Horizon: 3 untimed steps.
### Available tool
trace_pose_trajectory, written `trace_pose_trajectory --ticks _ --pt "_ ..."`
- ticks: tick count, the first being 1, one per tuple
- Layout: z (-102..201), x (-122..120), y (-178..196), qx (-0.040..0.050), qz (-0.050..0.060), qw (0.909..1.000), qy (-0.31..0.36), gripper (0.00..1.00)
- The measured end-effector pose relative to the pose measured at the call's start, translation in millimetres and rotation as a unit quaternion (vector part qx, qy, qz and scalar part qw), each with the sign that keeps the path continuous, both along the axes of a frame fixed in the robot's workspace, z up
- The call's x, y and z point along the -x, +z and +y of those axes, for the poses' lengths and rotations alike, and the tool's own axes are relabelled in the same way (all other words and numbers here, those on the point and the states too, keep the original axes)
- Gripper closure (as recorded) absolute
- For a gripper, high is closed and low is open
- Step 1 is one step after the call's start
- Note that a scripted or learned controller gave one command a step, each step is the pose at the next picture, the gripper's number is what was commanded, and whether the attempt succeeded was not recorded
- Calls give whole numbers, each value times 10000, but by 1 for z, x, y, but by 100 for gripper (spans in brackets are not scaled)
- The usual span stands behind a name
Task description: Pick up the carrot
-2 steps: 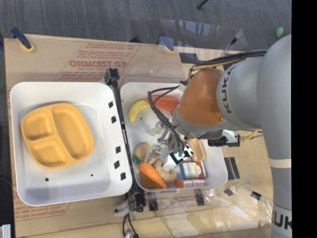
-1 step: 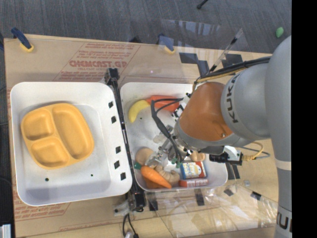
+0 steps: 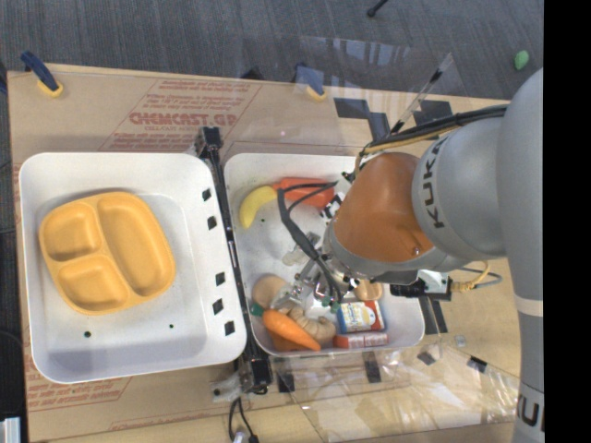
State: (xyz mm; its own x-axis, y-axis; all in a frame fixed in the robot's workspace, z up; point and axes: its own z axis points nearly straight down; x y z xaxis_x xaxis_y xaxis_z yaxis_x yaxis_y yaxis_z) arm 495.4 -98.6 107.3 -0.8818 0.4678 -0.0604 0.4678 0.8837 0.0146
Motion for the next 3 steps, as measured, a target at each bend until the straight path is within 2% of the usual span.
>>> trace_pose_trajectory --ticks 2,3 --pt "-3 1 0 -26 13 10000 56 0" --pt "-3 2 -1 -22 23 9996 -271 0"
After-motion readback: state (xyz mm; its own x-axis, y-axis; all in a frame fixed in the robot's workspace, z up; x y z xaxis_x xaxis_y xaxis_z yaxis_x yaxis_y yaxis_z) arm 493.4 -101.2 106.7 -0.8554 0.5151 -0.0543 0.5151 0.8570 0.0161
